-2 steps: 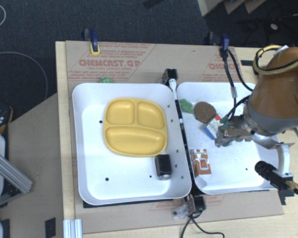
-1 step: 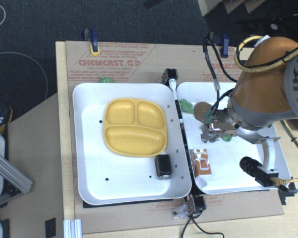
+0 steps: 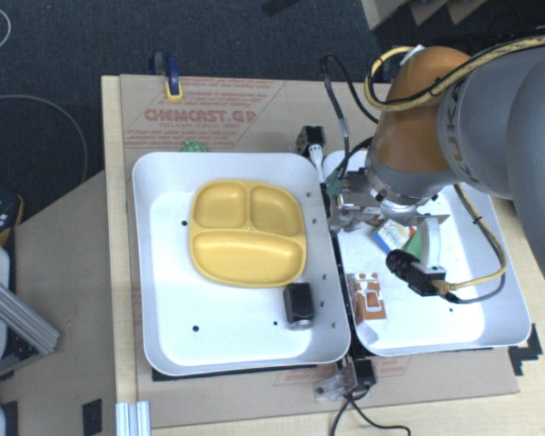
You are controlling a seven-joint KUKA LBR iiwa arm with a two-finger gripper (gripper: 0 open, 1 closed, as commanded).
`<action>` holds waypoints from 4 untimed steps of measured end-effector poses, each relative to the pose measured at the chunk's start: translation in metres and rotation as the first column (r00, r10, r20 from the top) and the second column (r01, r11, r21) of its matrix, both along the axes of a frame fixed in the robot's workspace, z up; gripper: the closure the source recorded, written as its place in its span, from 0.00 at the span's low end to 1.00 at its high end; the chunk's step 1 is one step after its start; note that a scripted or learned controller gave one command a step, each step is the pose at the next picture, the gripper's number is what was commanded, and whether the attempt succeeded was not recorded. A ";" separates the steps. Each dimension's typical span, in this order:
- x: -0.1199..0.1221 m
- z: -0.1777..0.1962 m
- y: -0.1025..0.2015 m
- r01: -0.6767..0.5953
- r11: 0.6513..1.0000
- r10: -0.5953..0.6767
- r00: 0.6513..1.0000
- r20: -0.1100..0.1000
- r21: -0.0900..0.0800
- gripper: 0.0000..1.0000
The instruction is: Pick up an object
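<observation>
While the grey arm (image 3: pixel 500 116) with its orange band (image 3: pixel 418 107) reaches in from three o'clock, the gripper (image 3: pixel 381 209) sits low over the right bin (image 3: pixel 490 321), close to that bin's left wall and toward its far end — whether its jaws are open or closed cannot be told, since the wrist hides them from above

Several small things lie in the right bin. Just beside the gripper, toward four o'clock of it, a small packet (image 3: pixel 392 236) with white, blue and red print peeks out from under the wrist, and a green piece (image 3: pixel 418 242) lies touching or nearly touching it on its three o'clock side. A flat orange-brown card (image 3: pixel 369 298) with white markings lies at six o'clock of the gripper, near the bin's left wall and apart from the fingers. A black cylindrical part (image 3: pixel 413 272) hangs off the arm between the packet and the card, with a yellowish cable (image 3: pixel 481 284) looping away from it toward three o'clock

The left bin (image 3: pixel 159 243) holds a yellow divided plate (image 3: pixel 248 232) — three compartments, two small ones at the far side and one long one nearer the camera, lying flat near the bin's middle. A small black block (image 3: pixel 298 302) stands at five o'clock of the plate, just beside its rim and near the bin's right wall

Both bins rest on a brown board (image 3: pixel 209 107) printed with red lettering
</observation>
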State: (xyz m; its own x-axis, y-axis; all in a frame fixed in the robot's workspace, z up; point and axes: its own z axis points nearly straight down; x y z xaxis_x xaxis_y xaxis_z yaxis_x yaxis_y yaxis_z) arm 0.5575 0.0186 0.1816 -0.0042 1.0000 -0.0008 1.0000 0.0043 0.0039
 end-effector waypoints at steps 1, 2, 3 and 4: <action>-0.048 0.077 0.090 -0.007 1.000 0.007 1.000 0.002 0.005 1.00; -0.078 0.185 0.070 0.003 1.000 -0.003 1.000 0.008 0.004 1.00; -0.079 0.211 0.186 -0.009 1.000 0.009 1.000 0.001 0.006 1.00; -0.078 0.220 0.179 0.000 1.000 0.000 1.000 0.000 0.002 1.00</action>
State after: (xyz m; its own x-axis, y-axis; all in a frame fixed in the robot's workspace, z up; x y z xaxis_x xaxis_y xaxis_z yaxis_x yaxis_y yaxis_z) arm 0.4795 0.1979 0.4012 -0.0041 1.0000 0.0008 1.0000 0.0041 0.0034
